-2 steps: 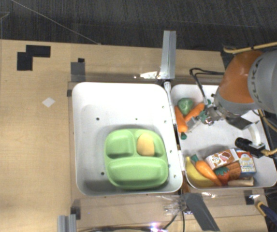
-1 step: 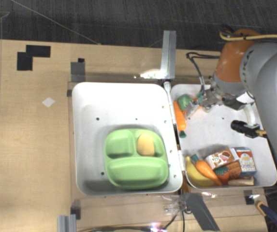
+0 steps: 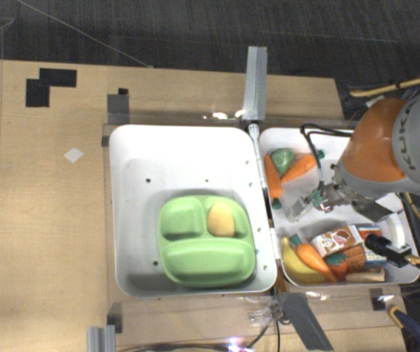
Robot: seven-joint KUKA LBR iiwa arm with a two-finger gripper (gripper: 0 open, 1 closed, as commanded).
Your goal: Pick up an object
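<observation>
Banana [image 3: 297, 264]: nearest item, at 6 o'clock in the right bin [image 3: 409, 276], touching a carrot [image 3: 314, 257] that lies across it.
Snack box [image 3: 336, 242]: just beside that carrot toward 3 o'clock, crowded against other small items; a grab here risks catching two things or slipping off.
Gripper [image 3: 319, 199]: low over the bare middle of the right bin; whether it is released or clenched cannot be told, and nothing shows between it.
Risk: closing on bare floor and lifting nothing.
Second carrot [image 3: 299, 167]: at 11 o'clock from the gripper, leaning on a green vegetable [image 3: 282, 158]; likely to roll.
Divider-side carrot [image 3: 272, 180]: tight against the bin wall, awkward to reach.
Left bin [image 3: 133, 160]: holds a green tray [image 3: 206, 242] with a yellow fruit [image 3: 221, 218] in its upper right compartment.
</observation>
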